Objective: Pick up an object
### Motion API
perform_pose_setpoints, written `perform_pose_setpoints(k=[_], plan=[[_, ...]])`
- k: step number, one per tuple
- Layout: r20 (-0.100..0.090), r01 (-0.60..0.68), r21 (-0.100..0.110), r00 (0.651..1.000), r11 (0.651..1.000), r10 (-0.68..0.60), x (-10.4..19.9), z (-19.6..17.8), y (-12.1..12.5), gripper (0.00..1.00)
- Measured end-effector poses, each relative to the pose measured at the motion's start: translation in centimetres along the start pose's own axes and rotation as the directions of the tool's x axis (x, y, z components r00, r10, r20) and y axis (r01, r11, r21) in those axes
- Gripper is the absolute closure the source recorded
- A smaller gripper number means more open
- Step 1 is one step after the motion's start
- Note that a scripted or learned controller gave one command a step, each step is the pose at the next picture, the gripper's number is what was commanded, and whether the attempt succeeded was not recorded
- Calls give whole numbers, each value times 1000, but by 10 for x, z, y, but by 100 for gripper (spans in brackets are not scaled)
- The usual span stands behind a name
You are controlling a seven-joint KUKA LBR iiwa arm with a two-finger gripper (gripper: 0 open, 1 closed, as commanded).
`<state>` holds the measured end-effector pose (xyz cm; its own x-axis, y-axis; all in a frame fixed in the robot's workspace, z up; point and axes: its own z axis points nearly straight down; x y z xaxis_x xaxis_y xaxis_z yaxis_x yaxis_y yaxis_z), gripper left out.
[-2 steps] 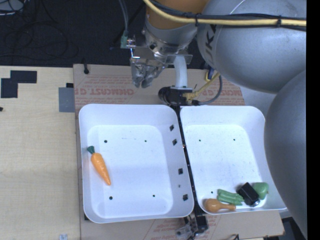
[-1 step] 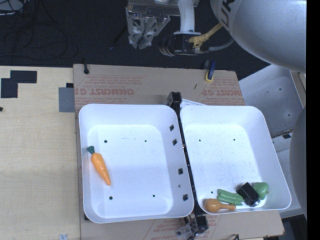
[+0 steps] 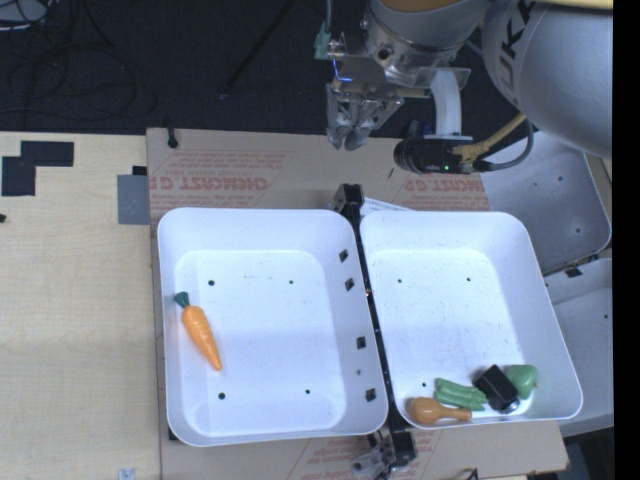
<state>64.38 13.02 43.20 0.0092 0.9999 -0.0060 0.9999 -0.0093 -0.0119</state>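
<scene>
A pale wooden bench [image 3: 70, 298] is carrying a sheet of printed cardboard [image 3: 250, 173], and two shallow white bins are sitting side by side on it; behind, the floor is dark with loose cables.

The gripper [image 3: 350, 128] is hanging high over the cardboard, beyond the far rims of both bins and well apart from every object. Whether its claw is apart or together cannot be told here: the tip is small and blurred against the dark.

Left bin [image 3: 250, 226]: one carrot [image 3: 202, 336] is lying flat near the left wall, orange, tapered, green stub pointing away from the viewer. It is standing alone, so it looks like the easier pick.

Right bin [image 3: 450, 230]: a green pod [image 3: 460, 394], a black block [image 3: 496, 387], a green leafy piece [image 3: 521, 377] and a tan pear-shaped piece [image 3: 436, 411] are crowding the near right corner, touching or nearly so.

Risks, as judged:
- Carrot is lying close to the wall; a finger could be striking the rim or wall on descent.
- Smooth tapered body may be slipping out of a closing grip.
- In the corner cluster, fingers may be landing on two items, or pushing them against the wall without a hold.
</scene>
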Motion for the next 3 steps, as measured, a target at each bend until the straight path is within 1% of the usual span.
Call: perform_pose_setpoints(k=[1,2,3], plan=[[-3,10,-2,1000,1000,-10,15,59,0,100],[-3,3,-14,1000,1000,-3,-60,12,1,100],[-4,5,-7,1000,1000,-5,-105,21,-9,100]])
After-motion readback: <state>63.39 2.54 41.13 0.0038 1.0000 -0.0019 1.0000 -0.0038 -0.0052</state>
